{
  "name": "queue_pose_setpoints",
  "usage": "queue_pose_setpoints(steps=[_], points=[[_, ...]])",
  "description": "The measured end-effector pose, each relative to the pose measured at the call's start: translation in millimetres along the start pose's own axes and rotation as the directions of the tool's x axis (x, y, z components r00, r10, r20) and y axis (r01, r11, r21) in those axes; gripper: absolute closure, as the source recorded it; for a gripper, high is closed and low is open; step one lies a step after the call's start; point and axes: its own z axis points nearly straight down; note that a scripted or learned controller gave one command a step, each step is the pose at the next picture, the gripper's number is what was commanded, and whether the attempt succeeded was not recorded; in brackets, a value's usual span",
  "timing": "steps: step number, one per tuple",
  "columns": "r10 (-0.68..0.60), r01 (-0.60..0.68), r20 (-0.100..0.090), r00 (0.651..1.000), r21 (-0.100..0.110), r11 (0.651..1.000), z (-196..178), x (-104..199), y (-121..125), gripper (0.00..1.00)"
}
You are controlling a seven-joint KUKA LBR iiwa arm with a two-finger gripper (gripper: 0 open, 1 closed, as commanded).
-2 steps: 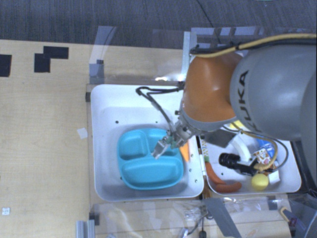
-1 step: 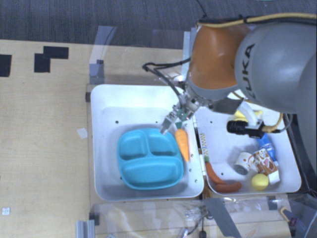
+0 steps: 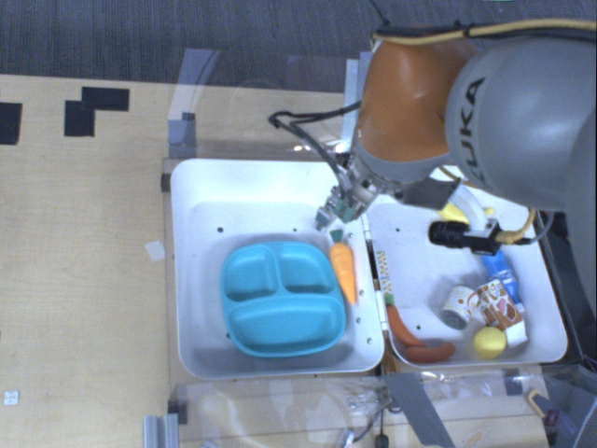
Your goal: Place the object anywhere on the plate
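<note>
You are looking down at a slant on a pale wooden bench (image 3: 84, 278) bearing two shallow white bins side by side. In the left bin (image 3: 191, 250) lies a blue plate (image 3: 280, 297) with three compartments, nothing resting on it. Just beside the plate's right edge, touching or nearly touching its rim, a carrot (image 3: 344, 271) lies lengthwise on the bin floor between the plate and the bin's right wall, its green top pointing away from you. Directly above that green top hangs the gripper (image 3: 338, 209), reaching in from the right under the arm's orange band; its fingertips are small and dark against the bin, and you cannot tell whether they are spread or closed, nor whether they have any grip on the carrot. In the right bin (image 3: 550, 343) sit a red sausage-shaped toy (image 3: 412, 340), a yellow lemon (image 3: 490, 342), a small patterned cup (image 3: 464, 303) and a blue packet (image 3: 499, 271). The task looks unfinished: the carrot is off the plate. The risk, as you might judge it, is that the carrot is wedged close to the wall, so a pinch at the thin leafy end could slip, swing the carrot, or snag the plate's rim and drop it short.
</note>
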Motion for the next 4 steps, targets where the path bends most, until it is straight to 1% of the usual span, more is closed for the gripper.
queue_pose_setpoints(steps=[1, 2, 3, 4], points=[[-0.111, 0.111, -0.005, 0.994, 0.005, 0.994, 53.4, 10.5, -78.1, 1.00], [-0.111, 0.111, -0.005, 0.994, 0.005, 0.994, 53.3, 10.5, -78.0, 0.00], [-0.067, 0.067, -0.003, 0.998, 0.003, 0.998, 57.7, 14.1, -85.9, 0.00], [-0.070, 0.070, -0.001, 0.998, 0.000, 0.998, 48.2, 12.8, -83.3, 1.00]])
